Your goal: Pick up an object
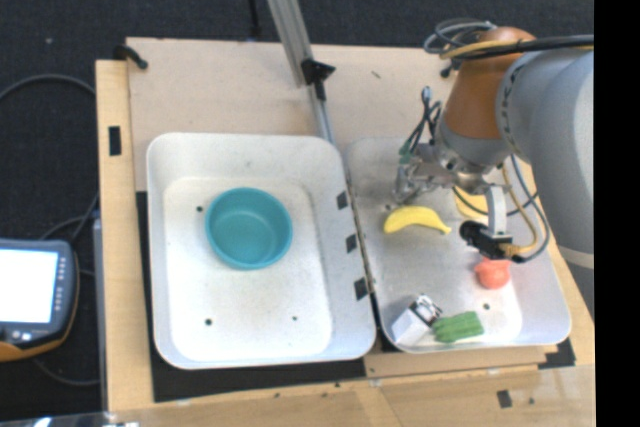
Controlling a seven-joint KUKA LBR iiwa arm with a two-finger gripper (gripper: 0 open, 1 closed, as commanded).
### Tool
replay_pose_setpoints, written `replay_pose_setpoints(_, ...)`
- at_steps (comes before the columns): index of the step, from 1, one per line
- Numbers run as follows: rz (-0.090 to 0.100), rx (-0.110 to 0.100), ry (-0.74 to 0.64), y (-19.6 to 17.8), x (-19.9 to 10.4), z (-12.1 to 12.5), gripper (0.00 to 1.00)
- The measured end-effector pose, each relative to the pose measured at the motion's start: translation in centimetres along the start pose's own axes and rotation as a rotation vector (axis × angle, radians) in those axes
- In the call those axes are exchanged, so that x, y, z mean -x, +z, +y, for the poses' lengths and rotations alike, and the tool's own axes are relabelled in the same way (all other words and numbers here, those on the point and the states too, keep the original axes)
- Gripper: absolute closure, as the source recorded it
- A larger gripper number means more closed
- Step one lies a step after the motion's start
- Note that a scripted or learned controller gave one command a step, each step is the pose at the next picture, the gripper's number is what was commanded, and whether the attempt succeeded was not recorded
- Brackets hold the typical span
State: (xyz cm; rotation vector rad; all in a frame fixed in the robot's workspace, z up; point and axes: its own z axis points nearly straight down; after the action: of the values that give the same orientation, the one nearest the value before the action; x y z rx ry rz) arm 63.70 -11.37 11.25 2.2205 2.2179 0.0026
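The banana (417, 221) lies on its side in the right bin (545, 310), towards its far left part, and it looks like the likeliest object for this pick, since the gripper (412, 183) hangs just beyond it, close to its far edge. Whether the fingers are spread or pressed together cannot be told from this slant; cables and the wrist crowd that spot, and nothing can be seen between them.

To do the step well, the gripper should, in my judgement, centre over the thick middle of the banana and come down with the fingers across its short width, not along the curve, so it does not roll or slide away. Low and square contact matters on such a smooth, bent shape.

The right bin also holds an orange-red ball (491, 273) to the right of the banana, a green block (458, 327) at the near edge, and a small white and grey object (415, 317) just left of that block. The left bin (180, 165) holds a teal bowl (249, 228), standing upright, with nothing visible inside it.
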Motion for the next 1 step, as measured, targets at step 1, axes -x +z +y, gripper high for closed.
replay_pose_setpoints(1,0.001,0.002,-0.004,-4.47,-0.2,0.56,1.0)
